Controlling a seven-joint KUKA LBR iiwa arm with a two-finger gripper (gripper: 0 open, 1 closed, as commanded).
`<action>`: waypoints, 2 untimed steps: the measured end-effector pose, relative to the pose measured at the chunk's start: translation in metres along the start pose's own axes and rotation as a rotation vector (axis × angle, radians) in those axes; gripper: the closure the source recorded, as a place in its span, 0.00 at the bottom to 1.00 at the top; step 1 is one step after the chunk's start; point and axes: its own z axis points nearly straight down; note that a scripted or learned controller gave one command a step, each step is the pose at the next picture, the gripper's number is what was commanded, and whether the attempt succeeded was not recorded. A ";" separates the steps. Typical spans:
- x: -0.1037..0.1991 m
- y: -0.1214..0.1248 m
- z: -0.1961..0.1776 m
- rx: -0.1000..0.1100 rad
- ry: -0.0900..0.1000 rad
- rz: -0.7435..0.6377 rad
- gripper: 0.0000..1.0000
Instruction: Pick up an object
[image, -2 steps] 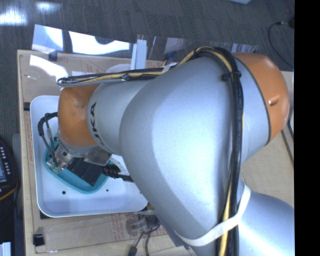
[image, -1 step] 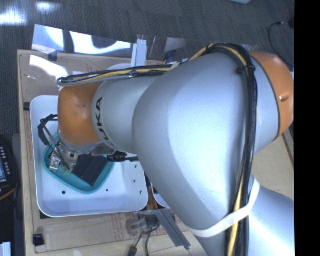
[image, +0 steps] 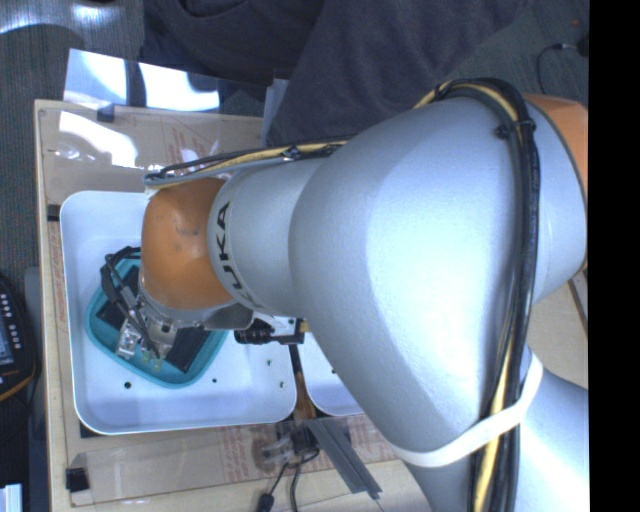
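Camera view, from above at a slant. Grey arm (image: 400, 270) w/ orange band (image: 180, 250) reaching in from the right, covering most of the right bin (image: 335, 400) and part of the left bin (image: 170, 405). Gripper (image: 130, 340) low over left bin's left half, right above a teal shallow tray-like object (image: 150, 365). Metallic gripper hardware at approx the tray's middle, looks touching or just above it; can't tell which. Gripper opening: can't tell, tips hidden by the wrist and dark cabling. Nothing visibly clamped betw. them. Teal object lying flat on the bin floor, near left wall, partly under the wrist; a dark patch (image: 185, 350) on its right part, beside the gripper. Few small dark specks on bin floor near the tray. Wooden bench (image: 150, 130) around both bins; black bracket (image: 300, 445) at the front edge betw. the bins.
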 end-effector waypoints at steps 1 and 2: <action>0.014 -0.065 -0.001 0.001 -0.003 -0.303 1.00; -0.022 -0.038 0.001 0.005 0.015 -0.252 1.00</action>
